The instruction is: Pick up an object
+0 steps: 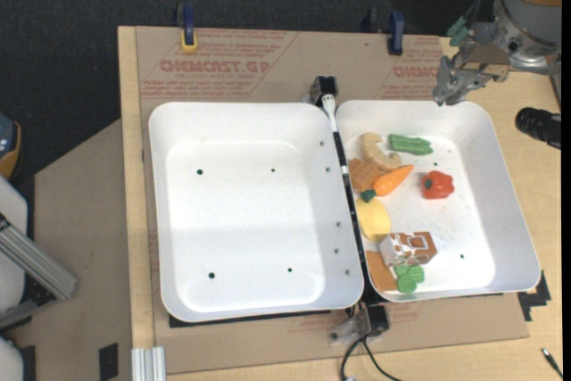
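The right bin (500,192) holds a cluster of small toy foods: a green pod-shaped piece (409,144), a beige piece (378,152), an orange carrot (393,180), a red pepper (437,185), a yellow piece (375,217), a brown-and-white carton (410,247) and a green bit (409,279). Most crowd the bin's left wall; the red pepper sits apart with bare floor around it. The pincer (451,94) hangs over the bin's far rim, nothing between its fingers; how wide it stands I cannot tell. The left bin (178,192) lies alongside on the desk (134,103).
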{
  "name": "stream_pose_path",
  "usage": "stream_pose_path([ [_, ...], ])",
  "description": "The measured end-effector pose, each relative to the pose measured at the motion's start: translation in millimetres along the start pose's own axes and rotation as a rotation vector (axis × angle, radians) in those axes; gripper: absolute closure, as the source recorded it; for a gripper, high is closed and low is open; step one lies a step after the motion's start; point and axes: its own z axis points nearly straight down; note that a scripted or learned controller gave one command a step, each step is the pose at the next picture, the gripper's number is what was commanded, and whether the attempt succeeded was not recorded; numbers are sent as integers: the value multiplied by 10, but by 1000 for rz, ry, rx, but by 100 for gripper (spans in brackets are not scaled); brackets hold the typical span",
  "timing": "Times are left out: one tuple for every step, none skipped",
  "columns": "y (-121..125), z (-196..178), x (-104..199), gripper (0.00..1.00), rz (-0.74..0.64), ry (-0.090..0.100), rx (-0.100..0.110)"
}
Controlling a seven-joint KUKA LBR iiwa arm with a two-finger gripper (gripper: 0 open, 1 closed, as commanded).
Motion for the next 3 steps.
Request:
stream_pose_path([
  [7,-105,0,100,-1,-2,-3],
  [-122,631,708,100,-3,9,18],
  [135,939,1099,100,-1,8,13],
])
